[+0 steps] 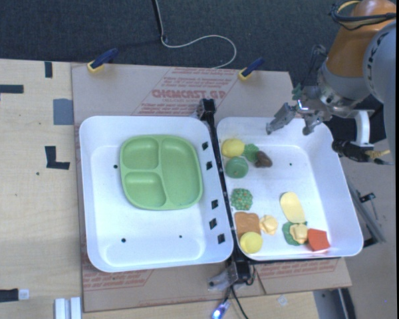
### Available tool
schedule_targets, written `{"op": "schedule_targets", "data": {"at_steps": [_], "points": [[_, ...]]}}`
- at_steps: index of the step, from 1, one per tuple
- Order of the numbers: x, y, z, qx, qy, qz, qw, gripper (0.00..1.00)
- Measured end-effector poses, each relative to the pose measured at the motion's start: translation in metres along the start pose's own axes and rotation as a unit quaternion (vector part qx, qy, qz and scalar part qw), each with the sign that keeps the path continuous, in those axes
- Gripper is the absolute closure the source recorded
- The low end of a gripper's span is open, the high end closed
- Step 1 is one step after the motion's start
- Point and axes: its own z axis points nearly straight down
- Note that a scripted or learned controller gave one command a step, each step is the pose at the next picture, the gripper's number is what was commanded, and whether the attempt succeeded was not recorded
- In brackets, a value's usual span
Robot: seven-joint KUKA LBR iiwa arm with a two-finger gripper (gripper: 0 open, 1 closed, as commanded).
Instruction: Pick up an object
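While the pincer (294,119) hangs spread and unladen over the far rim of the right bin (338,178), a well-separated target such as the yellow oval (292,207), lying near the bin's middle right, is best chosen, approached squarely from above, and closed on only once straddled.

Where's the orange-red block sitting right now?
The orange-red block lies in the right bin, in its near right corner in the camera view, right beside a small green and yellow piece and just below the pale yellow oval.
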Motion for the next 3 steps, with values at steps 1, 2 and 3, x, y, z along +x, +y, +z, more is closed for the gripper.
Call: {"op": "schedule_targets", "data": {"at_steps": [1, 2, 3], "points": [[0.057, -0.033, 0.129, 0.002, 0.001, -0.002, 1.0, 0.0], [0.054, -0.031, 0.113, 0.0, 0.0, 0.0, 1.0, 1.0], [0.137, -0.047, 0.018, -0.003, 0.001, -0.004, 1.0, 1.0]]}}
